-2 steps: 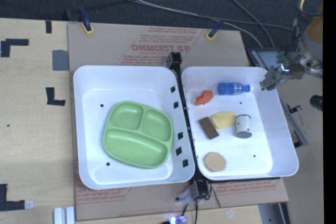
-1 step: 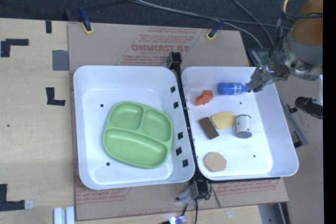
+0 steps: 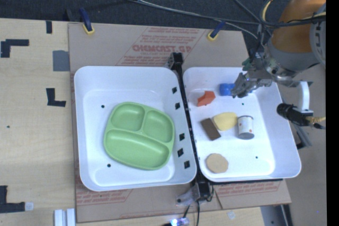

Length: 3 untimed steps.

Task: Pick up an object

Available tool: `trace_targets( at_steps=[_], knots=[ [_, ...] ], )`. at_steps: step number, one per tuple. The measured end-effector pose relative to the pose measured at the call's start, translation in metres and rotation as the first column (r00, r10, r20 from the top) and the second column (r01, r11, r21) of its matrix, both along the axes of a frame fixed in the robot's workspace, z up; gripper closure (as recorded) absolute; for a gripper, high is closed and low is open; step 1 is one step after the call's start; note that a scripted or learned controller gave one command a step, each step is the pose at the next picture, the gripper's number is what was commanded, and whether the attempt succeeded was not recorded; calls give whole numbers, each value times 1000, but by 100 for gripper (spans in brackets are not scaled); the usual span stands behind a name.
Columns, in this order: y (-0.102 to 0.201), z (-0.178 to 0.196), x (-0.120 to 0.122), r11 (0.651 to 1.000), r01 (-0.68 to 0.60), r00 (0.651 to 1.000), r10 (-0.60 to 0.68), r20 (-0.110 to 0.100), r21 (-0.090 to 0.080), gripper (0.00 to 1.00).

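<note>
The right bin (image 3: 265, 166) holds several small objects: a blue piece (image 3: 226, 89), an orange-red piece (image 3: 206, 98), a yellow lump (image 3: 225, 120), a brown block (image 3: 210, 128), a small grey can (image 3: 245, 127) and a tan round cookie (image 3: 216, 163). My gripper (image 3: 241, 89) hangs over the bin's upper right part, just right of the blue piece and almost touching it. Nothing shows between its fingers.
The left bin (image 3: 90, 87) holds a green divided plate (image 3: 140, 135). Black clips line the divider (image 3: 183, 114) between the bins. A black part (image 3: 291, 111) juts out by the right bin's right wall. Cables cross the dark floor behind the bench.
</note>
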State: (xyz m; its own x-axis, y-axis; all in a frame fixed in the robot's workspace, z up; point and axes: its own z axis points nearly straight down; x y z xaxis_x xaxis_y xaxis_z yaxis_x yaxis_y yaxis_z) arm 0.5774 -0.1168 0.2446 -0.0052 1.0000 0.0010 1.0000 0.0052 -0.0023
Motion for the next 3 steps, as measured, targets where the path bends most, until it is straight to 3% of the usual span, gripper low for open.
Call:
trace_targets(
  at_steps=[3],
  knots=[
    [161, -5, -7, 1000, -2, 1000, 2, -1, 0, 100]
  ],
)
